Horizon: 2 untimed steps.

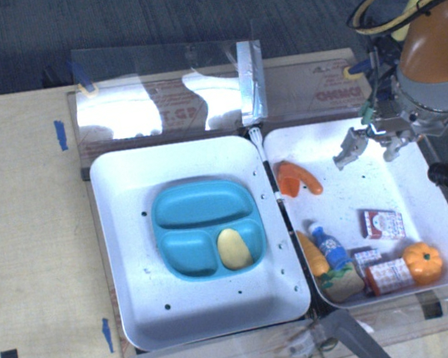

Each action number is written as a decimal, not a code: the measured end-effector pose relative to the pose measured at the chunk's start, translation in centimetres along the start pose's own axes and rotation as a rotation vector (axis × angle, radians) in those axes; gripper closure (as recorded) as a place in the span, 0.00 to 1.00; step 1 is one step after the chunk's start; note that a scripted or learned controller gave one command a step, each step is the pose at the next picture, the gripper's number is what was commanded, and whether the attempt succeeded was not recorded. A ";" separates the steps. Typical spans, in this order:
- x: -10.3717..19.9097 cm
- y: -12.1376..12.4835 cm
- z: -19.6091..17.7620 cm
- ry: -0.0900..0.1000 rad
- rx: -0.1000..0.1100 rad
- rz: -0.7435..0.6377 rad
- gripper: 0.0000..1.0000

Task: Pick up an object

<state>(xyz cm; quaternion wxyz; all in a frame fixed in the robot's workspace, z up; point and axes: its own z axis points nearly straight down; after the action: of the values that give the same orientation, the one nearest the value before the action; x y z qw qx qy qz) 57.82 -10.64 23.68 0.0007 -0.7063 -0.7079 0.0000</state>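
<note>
A pale wooden bench [36, 271] carries two shallow white bins side by side. Left bin [123, 232]: a blue divided tray [189, 222] at centre, a yellow potato-shaped piece [233, 248] in its near right compartment. Right bin [431, 208]: an orange carrot-like piece [298, 177] near the far left corner; a small red-and-white carton [381, 223] toward the middle; along the near edge, a blue-capped bottle [329, 248], a red can [387, 275] and an orange pumpkin [423, 261] lying close together. My gripper [369, 144] hangs over the right bin's far right corner, fingers spread apart, nothing between them.
</note>
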 end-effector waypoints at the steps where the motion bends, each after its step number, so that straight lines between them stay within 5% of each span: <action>1: 0.9 3.2 14.1 0.001 0.006 -0.049 0.00; 2: 0.8 3.6 12.5 -0.001 -0.006 -0.046 1.00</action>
<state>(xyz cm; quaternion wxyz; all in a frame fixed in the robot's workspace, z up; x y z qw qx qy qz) 61.39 -9.81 11.13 -0.0016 -0.6897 -0.7241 -0.0018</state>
